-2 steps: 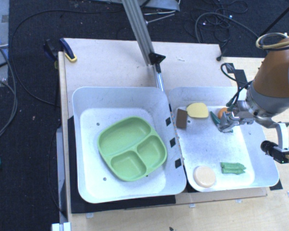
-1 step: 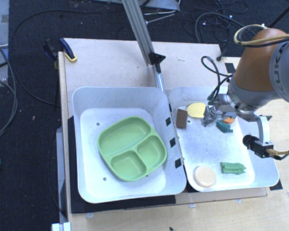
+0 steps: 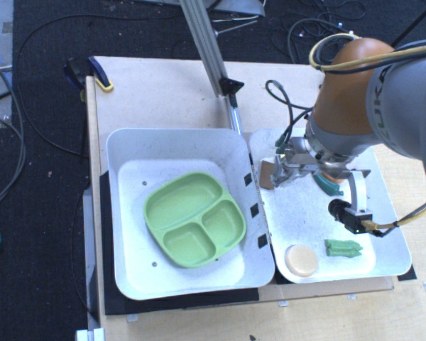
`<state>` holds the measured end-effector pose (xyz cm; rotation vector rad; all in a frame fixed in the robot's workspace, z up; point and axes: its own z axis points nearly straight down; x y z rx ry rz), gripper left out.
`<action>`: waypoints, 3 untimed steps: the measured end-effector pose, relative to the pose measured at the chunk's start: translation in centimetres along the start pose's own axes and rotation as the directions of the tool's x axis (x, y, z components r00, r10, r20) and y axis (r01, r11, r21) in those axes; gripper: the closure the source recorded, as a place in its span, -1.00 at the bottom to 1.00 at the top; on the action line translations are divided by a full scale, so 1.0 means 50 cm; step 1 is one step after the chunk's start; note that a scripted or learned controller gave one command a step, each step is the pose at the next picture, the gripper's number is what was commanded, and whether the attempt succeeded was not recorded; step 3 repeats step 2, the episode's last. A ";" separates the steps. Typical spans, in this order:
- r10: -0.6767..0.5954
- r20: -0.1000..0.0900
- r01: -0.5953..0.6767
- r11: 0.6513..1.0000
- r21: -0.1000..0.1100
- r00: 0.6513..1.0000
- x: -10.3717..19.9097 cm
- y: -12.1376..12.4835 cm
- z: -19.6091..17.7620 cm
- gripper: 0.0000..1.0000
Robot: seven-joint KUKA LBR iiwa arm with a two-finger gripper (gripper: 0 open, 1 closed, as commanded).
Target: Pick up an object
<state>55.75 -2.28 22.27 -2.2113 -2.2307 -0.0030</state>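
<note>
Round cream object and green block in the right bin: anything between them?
Nothing. In the camera view, the cream disc and the green block lie apart near the right bin's front edge, with bare white floor between.

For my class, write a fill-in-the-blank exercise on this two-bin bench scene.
1. The green divided plate has ____ compartments.
2. It lies in the ____ bin.
3. The round cream object lies in the ____ bin.
4. The small green object lies to the cream object's ____.

Missing words: three; left; right; right
</note>
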 end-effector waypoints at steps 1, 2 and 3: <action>0.000 0.000 0.000 1.000 -0.002 1.000 0.114 0.032 -0.022 1.00; 0.000 0.000 0.000 1.000 -0.002 1.000 0.223 0.065 -0.029 1.00; 0.000 0.000 0.000 1.000 -0.002 1.000 0.223 0.065 -0.029 1.00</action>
